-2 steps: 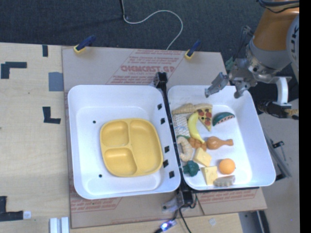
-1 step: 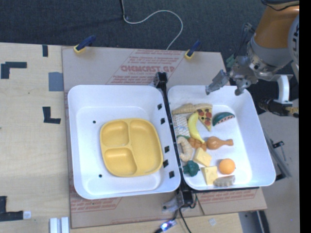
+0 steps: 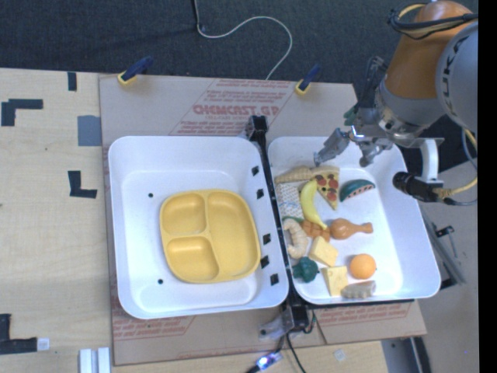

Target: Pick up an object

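While the arm point(image 3: 435, 53) reaches in from the right, its end effector point(image 3: 351, 148) is seen above the far edge of the right bin point(image 3: 411, 231), with the two fingers spread apart and nothing between them. One finger point(image 3: 329, 148) points down toward the pizza slice point(image 3: 328, 185), though whether it touches anything cannot be told.

Toy food is crowded into the right bin. A banana point(image 3: 309, 202) lies just beside the pizza slice, and a watermelon wedge point(image 3: 357, 188) is set a little to the right of both. A chicken drumstick point(image 3: 348, 227) is found near the middle, with an orange point(image 3: 362, 266) closer to the near rim. Cheese pieces point(image 3: 323, 250) and a dark green item point(image 3: 304, 270) are packed between them.

A yellow divided plate point(image 3: 208, 235) is held in the left bin point(image 3: 132, 208). Both bins rest on a cardboard sheet point(image 3: 202, 107) laid on the bench point(image 3: 46, 208); red printing on the sheet is seen upside down and appears to read "CHEMCAST GP". A thin white cable point(image 3: 248, 26) is looped across the dark surface beyond.
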Controlling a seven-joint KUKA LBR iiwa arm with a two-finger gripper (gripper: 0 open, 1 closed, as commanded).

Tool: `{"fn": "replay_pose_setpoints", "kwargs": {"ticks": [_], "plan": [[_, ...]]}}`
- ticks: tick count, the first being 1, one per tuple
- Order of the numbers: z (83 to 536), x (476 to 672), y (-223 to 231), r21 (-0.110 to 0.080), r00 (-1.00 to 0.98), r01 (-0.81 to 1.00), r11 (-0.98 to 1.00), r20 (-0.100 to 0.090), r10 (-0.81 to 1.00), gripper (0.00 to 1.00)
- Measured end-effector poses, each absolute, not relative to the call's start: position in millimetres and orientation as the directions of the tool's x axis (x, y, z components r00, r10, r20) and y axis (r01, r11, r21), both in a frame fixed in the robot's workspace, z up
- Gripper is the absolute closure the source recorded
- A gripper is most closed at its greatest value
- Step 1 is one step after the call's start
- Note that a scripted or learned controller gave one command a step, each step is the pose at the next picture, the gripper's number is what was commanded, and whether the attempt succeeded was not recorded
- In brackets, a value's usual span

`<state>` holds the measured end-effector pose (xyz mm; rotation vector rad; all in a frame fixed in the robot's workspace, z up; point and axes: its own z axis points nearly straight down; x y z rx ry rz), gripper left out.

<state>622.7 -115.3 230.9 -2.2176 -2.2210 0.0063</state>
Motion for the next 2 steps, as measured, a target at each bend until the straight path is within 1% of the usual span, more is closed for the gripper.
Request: {"fn": "replay_pose_setpoints", "kwargs": {"ticks": [2], "plan": [[119.5, 602.9, -109.3, -0.007, -0.001, 1.0, 0.001, 0.0, 1.0, 0.0]]}}
